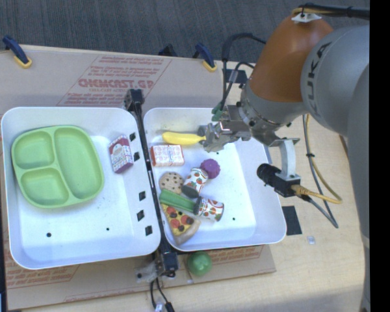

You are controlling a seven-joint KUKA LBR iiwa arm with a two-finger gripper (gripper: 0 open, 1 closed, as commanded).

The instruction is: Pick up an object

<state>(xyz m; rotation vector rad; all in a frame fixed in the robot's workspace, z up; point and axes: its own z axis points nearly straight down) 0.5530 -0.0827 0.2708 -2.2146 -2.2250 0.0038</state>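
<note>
The tool (214, 138) hovered just right of the yellow banana (182, 138), above the purple grapes (210, 168); its grip state was unclear.

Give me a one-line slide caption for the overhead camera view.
Grey KUKA arm's gripper hovers beside a yellow toy banana in the right white bin; a green divided plate sits in the left.

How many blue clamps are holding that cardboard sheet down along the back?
2 show plainly: one blue clamp at the cardboard's far left corner, another blue clamp at the far edge above the right bin. The arm may hide more.
</note>
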